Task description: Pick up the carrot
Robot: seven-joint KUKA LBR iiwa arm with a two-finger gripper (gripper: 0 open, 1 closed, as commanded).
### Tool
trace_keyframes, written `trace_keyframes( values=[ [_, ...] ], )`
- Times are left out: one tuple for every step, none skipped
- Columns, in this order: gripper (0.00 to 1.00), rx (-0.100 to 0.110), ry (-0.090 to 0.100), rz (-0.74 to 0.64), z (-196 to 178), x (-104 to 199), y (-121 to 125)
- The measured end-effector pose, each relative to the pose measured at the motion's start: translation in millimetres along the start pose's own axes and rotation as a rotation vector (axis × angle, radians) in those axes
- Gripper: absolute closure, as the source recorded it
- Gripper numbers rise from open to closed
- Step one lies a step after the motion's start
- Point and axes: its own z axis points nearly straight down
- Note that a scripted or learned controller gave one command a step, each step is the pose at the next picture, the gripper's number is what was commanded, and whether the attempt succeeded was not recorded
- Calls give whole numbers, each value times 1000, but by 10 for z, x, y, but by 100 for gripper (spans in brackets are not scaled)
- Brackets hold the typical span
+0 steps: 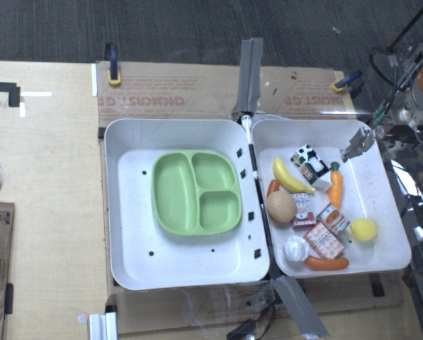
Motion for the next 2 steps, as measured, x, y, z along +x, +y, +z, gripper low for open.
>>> trace_keyframes(
  values=[
    [0, -3, -1, -146, -614, -212, 145],
    [0, 1, 0, 55, 36, -45, 62]
  ],
)
